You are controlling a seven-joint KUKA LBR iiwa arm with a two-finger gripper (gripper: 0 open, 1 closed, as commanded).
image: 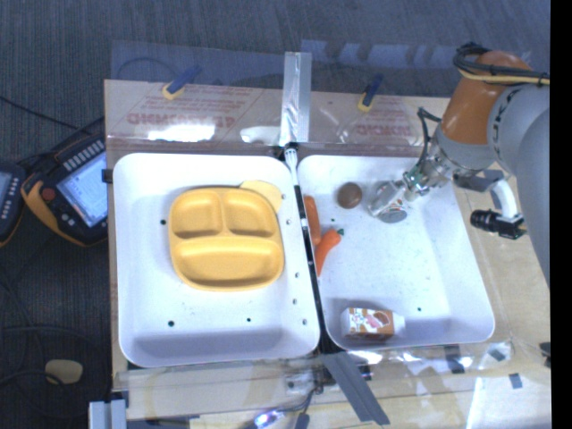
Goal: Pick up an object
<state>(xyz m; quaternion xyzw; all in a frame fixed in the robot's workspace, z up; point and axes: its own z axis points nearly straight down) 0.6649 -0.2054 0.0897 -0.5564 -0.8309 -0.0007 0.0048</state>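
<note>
One gripper [391, 202] sits low in the right bin [447, 266] beside a brown ball [349, 195]; finger state indeterminable. Risk: ball rolls away if nudged.

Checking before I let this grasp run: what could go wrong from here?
1. The claw sits beside the brown ball, not over it; closing may just nudge the ball away.
2. The carrots lie against the divider, awkward to grip.
3. The carton hugs the right bin's near wall.
</note>
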